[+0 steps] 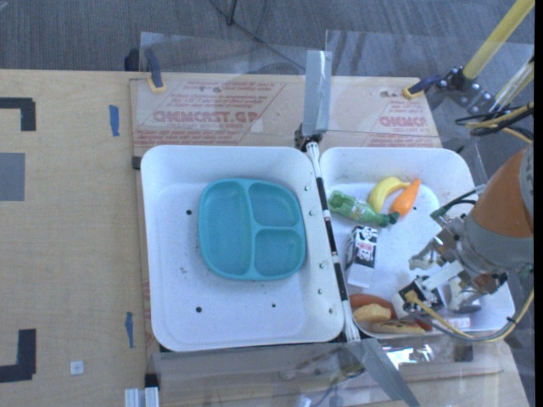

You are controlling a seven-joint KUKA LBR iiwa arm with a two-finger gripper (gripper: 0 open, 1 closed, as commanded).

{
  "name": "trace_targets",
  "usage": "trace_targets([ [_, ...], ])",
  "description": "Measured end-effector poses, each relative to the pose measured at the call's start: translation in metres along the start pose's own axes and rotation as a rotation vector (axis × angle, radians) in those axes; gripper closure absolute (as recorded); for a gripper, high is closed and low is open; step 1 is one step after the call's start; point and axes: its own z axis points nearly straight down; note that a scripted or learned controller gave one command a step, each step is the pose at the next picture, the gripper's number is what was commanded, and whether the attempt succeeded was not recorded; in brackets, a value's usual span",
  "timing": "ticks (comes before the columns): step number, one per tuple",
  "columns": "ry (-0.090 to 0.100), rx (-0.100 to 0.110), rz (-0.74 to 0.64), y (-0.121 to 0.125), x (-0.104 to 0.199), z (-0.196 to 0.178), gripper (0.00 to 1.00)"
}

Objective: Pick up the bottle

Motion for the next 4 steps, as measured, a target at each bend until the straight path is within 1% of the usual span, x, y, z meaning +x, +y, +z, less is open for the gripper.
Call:
trace_targets([
  [1, 0.0, -0.002, 0.192, 0.061, -0.041, -0.115, 0.0],
  [2, 0.0, 0.001, 0.165, 0.048, -0.009, -0.058, 0.0],
  [3, 0.001, -0.004, -0.042, 0.129, 0.06, -0.137, 0.0],
  [4, 0.001, -0.002, 0.089, 0.048, 0.02, 0.001, 0.0],
])
